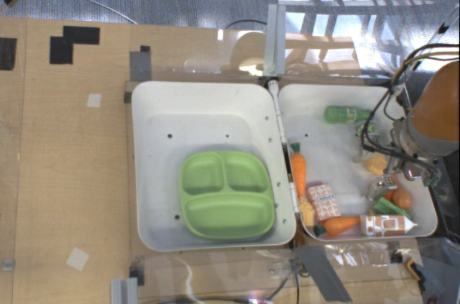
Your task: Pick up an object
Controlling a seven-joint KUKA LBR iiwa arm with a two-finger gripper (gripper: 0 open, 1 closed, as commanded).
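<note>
Reaching stage: claw (392, 180) low in right bin (338, 100), just beside yellow piece (375, 164); grip state impossible to tell. Next, probably: settling onto one piece, closing, lifting clear of carrots (297, 169).

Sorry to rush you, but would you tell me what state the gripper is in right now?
Gripper: low in the right bin among the toy food; open or closed cannot be told from this view.

Pretty bright and even overall, soft shadows inside the white bins (215, 98), strong glare on the clear panel (338, 29) up top, slightly soft focus
</note>
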